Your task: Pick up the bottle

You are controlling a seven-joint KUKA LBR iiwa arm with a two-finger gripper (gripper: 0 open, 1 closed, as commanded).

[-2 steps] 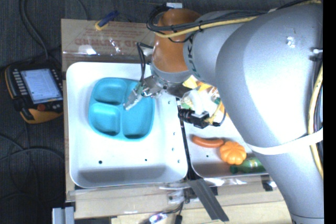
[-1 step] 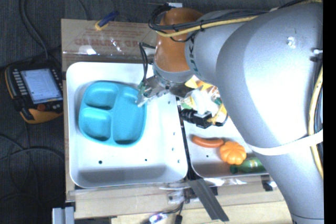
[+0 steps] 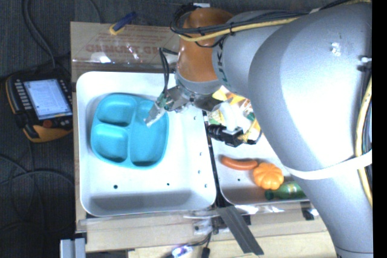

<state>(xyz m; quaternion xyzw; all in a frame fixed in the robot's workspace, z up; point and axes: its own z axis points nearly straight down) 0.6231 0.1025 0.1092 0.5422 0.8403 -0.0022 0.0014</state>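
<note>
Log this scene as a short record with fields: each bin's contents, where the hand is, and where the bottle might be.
left bin: holds a blue divided tray
right bin: orange sausage, small orange pumpkin, green item
bottle: possibly the green item, partly hidden by the arm; cannot confirm
hand: over the blue divided tray's right edge, in the left bin
hand to green item: apart, in different bins

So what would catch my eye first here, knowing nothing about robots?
The huge grey arm sweeps in from the right, with an orange band above its wrist. Its gripper hangs over the right edge of a bright blue divided tray in the left bin. In the right bin lie a small orange pumpkin and a reddish sausage.
</note>
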